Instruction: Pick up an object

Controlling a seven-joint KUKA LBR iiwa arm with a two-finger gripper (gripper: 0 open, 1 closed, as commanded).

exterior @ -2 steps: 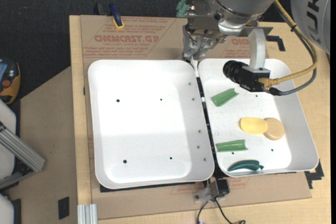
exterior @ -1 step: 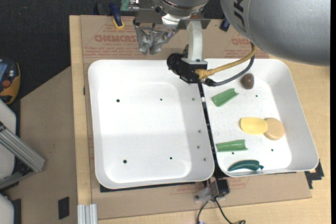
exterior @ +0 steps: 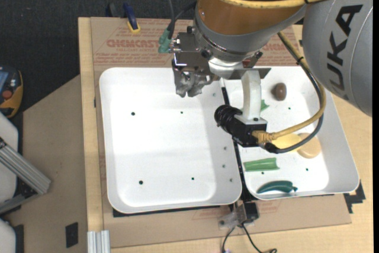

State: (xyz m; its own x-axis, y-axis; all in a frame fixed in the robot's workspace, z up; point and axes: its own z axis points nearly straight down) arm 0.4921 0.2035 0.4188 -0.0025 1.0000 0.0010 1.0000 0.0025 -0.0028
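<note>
My gripper hangs over the far edge of the left white bin, close to the wall it shares with the right bin. The task's objects lie in the right bin. A brown round object sits near its far side. A green block lies flat near the front. A teal curved piece rests at the front rim. A pale tan round object lies right of the middle, partly behind a yellow cable. No object shows under the gripper.
A small green scrap peeks out beside the gripper's pale bracket in the right bin. The arm's large orange and grey body covers the far part of the right bin. A blue and yellow clamp sits on the cardboard beyond the bins.
</note>
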